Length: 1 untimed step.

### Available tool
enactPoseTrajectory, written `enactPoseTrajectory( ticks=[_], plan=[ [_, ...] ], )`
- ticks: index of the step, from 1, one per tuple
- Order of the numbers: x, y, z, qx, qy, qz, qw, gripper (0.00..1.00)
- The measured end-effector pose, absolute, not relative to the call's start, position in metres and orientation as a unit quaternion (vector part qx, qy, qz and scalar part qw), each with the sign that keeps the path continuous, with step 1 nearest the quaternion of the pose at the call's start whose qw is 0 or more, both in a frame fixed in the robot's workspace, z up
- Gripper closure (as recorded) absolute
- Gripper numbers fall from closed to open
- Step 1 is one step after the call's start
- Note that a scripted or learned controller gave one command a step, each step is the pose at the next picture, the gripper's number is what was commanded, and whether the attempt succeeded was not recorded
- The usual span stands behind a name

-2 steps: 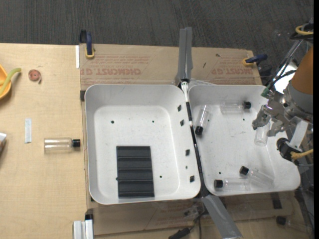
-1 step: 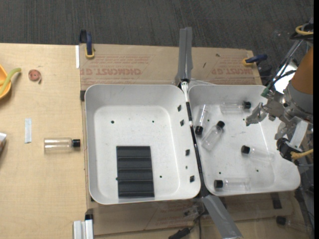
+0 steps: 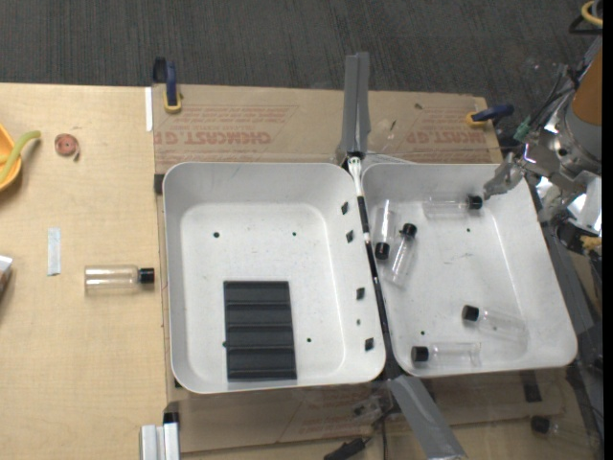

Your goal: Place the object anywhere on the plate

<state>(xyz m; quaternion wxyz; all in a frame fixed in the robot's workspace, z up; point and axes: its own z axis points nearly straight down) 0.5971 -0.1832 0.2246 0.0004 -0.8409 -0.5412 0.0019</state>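
A black ribbed plate (image 3: 259,331) lies flat in the front part of the left bin (image 3: 192,209). Several clear plastic bottles with black caps lie on their sides in the right bin (image 3: 546,286): two near its left wall (image 3: 385,226) (image 3: 401,254), one at the back (image 3: 443,206), and two toward the front (image 3: 496,323) (image 3: 450,355). The gripper (image 3: 502,179) hangs at the right bin's back right corner, just right of the back bottle's cap and apart from it. Nothing shows between its fingers.
Another clear bottle (image 3: 115,276) lies on the wooden bench left of the bins. A yellow object (image 3: 11,156) and a small pink disc (image 3: 65,144) sit at the far left. Clamps (image 3: 168,89) (image 3: 488,116) hold the cardboard behind the bins.
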Motion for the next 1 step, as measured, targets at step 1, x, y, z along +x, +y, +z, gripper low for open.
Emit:
enactPoseTrajectory(
  ticks=[1],
  plan=[
    [0.6430,-0.2145,0.2396,-0.784,-0.621,0.0010,-0.001,0.00]
  ],
)
